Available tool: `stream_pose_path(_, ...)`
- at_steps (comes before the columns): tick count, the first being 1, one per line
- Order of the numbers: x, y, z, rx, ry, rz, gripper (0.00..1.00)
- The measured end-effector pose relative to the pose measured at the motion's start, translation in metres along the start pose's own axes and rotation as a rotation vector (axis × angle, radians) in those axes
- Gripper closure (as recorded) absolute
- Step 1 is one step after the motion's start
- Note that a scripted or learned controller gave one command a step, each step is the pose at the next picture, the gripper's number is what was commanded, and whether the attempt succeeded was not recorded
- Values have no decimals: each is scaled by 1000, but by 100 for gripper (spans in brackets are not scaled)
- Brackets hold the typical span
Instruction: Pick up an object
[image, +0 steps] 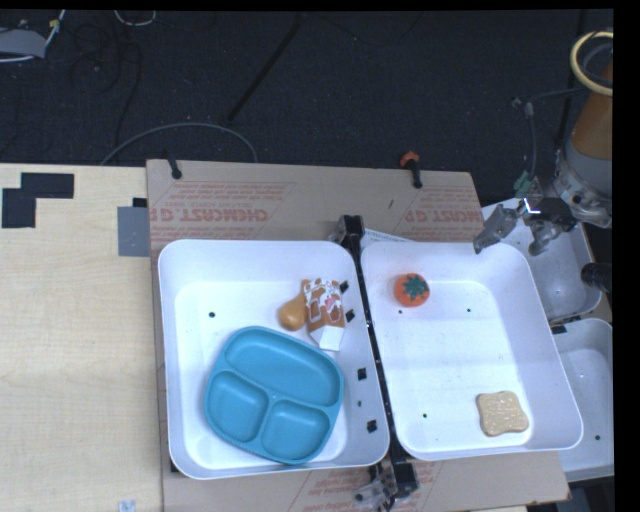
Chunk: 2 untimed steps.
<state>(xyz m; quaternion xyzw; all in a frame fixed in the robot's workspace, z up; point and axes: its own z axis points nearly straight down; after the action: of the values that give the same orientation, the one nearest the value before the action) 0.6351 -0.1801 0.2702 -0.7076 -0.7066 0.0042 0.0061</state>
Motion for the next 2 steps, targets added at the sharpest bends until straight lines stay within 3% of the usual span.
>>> stream_pose_path(1, 0, 2, -8, -12, -2, -2, 0)
stream_pose_path(2, -4, 2, 36, -8, -2, -2, 0)
